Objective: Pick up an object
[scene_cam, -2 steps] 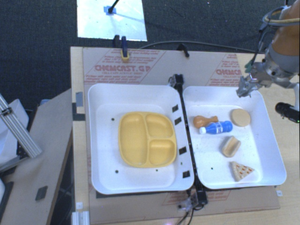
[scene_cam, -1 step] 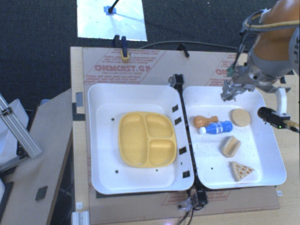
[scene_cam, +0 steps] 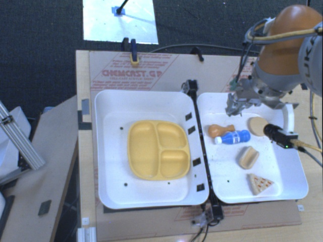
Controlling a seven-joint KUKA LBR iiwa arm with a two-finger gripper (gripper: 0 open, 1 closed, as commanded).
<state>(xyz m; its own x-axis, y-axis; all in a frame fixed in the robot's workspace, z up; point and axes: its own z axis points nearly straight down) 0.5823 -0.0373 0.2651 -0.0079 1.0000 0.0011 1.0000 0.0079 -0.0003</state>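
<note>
Gripper (scene_cam: 235, 107) hangs over far part of right bin (scene_cam: 290, 185); can't tell its state, nothing seen held. Just near of it: brown drumstick-shaped piece (scene_cam: 220, 130), blue bottle (scene_cam: 233, 137). Yellow tray (scene_cam: 157, 149) in left bin (scene_cam: 108, 135).

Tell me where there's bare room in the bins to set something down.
Left bin: only strips around the yellow tray. Right bin: bare floor left of the pizza slice; crowded above, around the blue bottle under the gripper.
</note>
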